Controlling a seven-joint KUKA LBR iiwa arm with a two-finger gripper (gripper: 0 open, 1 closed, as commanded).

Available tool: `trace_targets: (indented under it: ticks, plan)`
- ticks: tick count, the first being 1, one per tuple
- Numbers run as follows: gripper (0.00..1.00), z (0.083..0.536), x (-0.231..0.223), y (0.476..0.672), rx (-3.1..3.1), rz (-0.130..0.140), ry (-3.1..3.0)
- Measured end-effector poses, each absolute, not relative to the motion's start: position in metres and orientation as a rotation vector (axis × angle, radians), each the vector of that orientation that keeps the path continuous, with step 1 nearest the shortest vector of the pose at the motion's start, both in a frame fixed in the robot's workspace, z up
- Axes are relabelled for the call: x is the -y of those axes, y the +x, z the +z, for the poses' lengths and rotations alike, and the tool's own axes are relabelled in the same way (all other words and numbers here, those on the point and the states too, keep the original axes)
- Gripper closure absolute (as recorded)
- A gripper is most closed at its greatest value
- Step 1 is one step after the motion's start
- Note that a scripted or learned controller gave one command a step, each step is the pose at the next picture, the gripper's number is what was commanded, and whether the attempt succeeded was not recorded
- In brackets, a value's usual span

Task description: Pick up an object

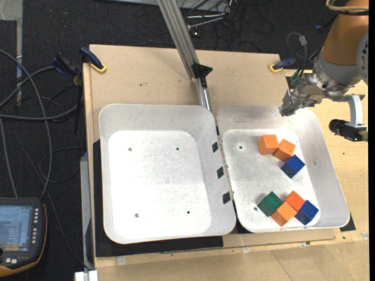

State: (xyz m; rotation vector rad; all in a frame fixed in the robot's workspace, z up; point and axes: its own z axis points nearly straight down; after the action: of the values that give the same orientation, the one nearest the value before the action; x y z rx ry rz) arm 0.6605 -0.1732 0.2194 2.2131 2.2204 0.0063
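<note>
The right bin [328,174] holds several small cubes. Two orange cubes [269,144] [286,149] and a blue cube [293,166] lie in its upper part. Near its front edge a green cube [270,204], two more orange cubes [295,201] [283,213] and another blue cube [306,212] sit clustered together. My gripper [289,108] hangs over the bin's far right corner, above and to the right of the upper cubes, apart from all of them. Nothing shows between its fingers.
The left bin [117,157] lies beside the right one. A slanted metal pole [181,37] crosses the back of the bench. Clamps [91,58] [280,65] sit at the far bench corners. A tablet [20,230] rests off the bench at left.
</note>
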Motion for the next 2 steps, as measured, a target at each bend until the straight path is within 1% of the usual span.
trace_targets:
  ticks: [1,2]
  plan:
    - [1.00,0.283,0.172,0.667,-2.219,0.007,2.212]
    - [1.00,0.300,0.171,0.668,-2.221,0.003,2.216]
